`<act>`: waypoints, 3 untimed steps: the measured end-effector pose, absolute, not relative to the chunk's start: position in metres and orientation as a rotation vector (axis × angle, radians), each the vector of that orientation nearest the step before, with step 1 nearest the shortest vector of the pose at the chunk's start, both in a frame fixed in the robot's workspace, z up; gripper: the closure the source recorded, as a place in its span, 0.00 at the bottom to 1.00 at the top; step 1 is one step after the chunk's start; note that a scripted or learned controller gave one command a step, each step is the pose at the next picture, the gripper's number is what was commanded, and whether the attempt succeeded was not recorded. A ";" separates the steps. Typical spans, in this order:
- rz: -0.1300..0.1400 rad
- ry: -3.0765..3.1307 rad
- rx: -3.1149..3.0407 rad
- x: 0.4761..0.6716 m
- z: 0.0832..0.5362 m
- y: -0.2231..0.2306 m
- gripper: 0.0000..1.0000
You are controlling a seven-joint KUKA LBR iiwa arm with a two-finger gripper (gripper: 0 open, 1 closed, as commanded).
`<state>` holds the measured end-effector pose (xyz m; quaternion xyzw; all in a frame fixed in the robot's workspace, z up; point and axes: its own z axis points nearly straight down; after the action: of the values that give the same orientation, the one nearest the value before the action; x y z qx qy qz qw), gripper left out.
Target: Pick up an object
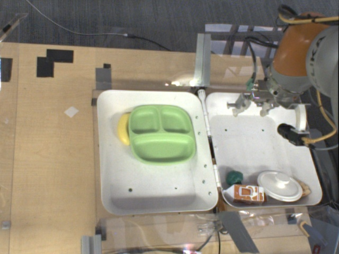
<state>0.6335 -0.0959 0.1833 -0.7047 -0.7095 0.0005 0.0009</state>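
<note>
Left bin (111, 194): green divided tray (160, 133) covers most of a yellow object (123, 129) at its 9 o'clock. Right bin (249, 152): white lid (279, 186), orange carton (249, 194), dark green item (234, 177) — 6 o'clock edge. My gripper (253, 106) hovers at 12 o'clock, fingers apart, holding nothing.

The bench (47, 157) is showing pale wood with a smooth, faintly shiny face. Both bins, the left (114, 189) and the right (254, 142), are looking like smooth white plastic with a soft sheen. The green tray (160, 133) is looking like matt plastic, and the yellow piece (123, 129) beside it is looking smooth too. The white lid (279, 185) is gleaming, glossy. The orange carton (249, 194) is looking like printed card. The arm's orange band (294, 52) is shining smoothly above grey metal parts.
</note>
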 end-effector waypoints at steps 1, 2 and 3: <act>0.002 -2.232 -2.206 0.635 0.191 -0.095 1.00; 0.002 -2.231 -2.207 0.635 0.191 -0.095 0.00; -0.006 -1.962 -2.458 0.646 0.085 -0.138 0.00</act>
<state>0.6457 -0.1379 0.0850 -0.7816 -0.6238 -0.0018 -0.0014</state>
